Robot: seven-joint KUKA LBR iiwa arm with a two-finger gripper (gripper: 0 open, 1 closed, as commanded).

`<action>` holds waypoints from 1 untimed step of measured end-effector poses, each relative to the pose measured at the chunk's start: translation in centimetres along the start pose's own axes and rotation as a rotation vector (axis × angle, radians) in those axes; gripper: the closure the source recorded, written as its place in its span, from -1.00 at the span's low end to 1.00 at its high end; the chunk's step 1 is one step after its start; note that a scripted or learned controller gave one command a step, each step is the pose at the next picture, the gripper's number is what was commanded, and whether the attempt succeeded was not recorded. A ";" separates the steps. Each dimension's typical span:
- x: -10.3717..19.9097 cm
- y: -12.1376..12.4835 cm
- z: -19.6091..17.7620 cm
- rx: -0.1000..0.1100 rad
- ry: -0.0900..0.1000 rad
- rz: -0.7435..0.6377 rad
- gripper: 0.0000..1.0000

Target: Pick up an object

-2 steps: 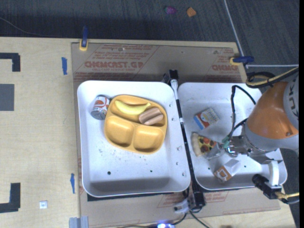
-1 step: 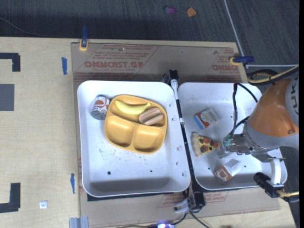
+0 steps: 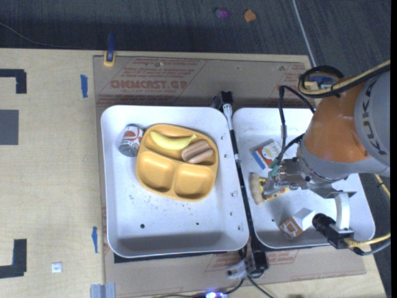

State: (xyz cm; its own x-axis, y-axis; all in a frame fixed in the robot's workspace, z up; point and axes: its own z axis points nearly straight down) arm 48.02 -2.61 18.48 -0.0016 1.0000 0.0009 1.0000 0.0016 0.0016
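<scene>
My gripper (image 3: pixel 275 182) hangs low over the left half of the right bin (image 3: pixel 360 225), below the orange band of the arm (image 3: pixel 335 135). A tan object (image 3: pixel 257 187) lies right at its tip, partly covered by it; I cannot tell whether they touch. A small white carton with orange and blue print (image 3: pixel 266 153) lies just behind the gripper. A small white and brown block (image 3: pixel 295 223) sits nearer the bin's front.
The left bin (image 3: pixel 124 222) holds a yellow divided plate (image 3: pixel 177 172) carrying a banana (image 3: pixel 169 141) and a sausage (image 3: pixel 197 152). A crushed can (image 3: pixel 129 139) lies beside the plate's left rim. Cables and a black bracket (image 3: pixel 329 231) trail at the right bin's front right.
</scene>
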 end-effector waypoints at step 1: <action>-2.5 0.0 -0.6 -0.001 -0.002 0.002 1.00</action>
State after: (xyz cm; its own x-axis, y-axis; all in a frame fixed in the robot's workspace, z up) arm 47.98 -5.15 19.05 -0.0001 1.0000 -0.0014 1.0000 0.0001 0.0029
